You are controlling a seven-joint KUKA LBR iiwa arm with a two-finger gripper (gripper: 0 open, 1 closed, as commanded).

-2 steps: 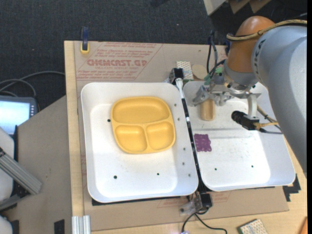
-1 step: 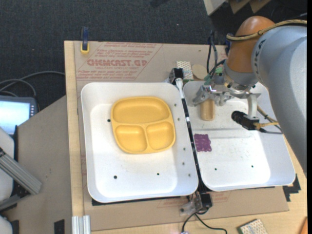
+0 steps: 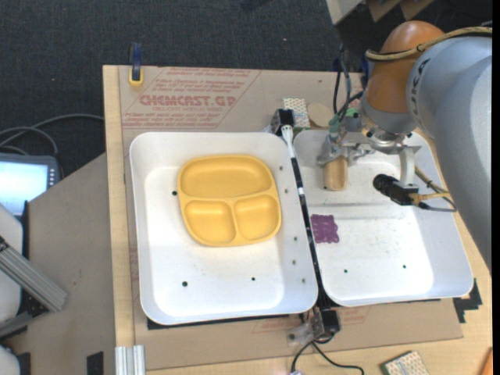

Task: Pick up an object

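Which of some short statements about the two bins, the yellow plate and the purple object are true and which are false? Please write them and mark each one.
1. The yellow divided plate lies in the left bin. True.
2. The plate has three compartments. True.
3. The purple object lies on the plate. False: it lies on the floor of the right bin, near the wall between the bins.
4. The gripper is over the left bin. False: it is over the far part of the right bin.
5. The purple object is between the gripper's fingers. False: it lies apart, nearer the camera.

Dark carpet floor (image 3: 70, 30) (perhaps grey) surrounds a tan bench (image 3: 195, 92).
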